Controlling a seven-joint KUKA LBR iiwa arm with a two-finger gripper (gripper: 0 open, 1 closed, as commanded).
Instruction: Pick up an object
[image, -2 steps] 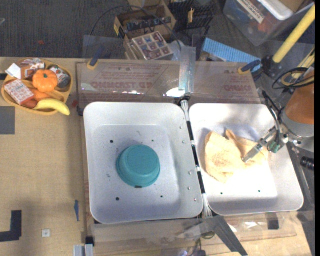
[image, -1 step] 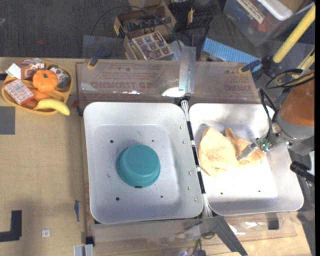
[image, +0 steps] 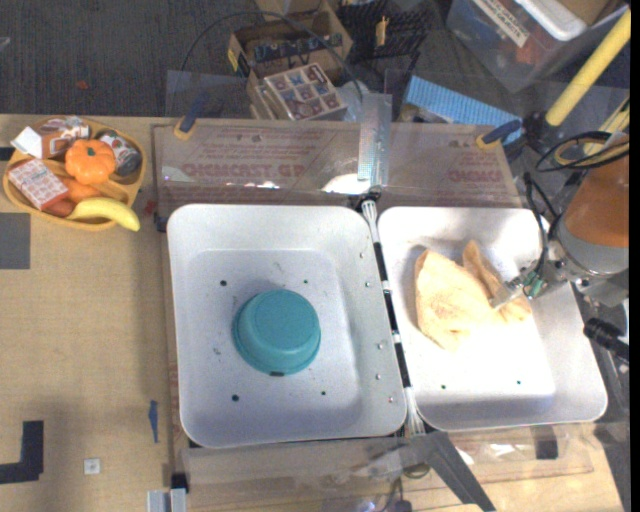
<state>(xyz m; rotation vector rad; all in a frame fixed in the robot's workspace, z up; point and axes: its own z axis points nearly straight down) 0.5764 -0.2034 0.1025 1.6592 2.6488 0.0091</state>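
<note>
Reaching into the right bin (image: 570, 395), the hand (image: 512, 290) is sitting at the tan cloth (image: 452, 297), touching its right edge; its grip I cannot tell. Judging by this, grasping is beginning; next it is needing a firm pinch, then lifting.

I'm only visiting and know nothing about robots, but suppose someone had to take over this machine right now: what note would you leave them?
Gripper: low in the right bin, at the right edge of the tan cloth. Whether its fingers are open or shut can't be made out.
Things: the cloth lies crumpled in the right bin; a teal bowl sits upside down in the left bin.
Done: the arm has reached the cloth.
Left: nothing is visibly lifted; the pick still has to be confirmed or retried.
</note>
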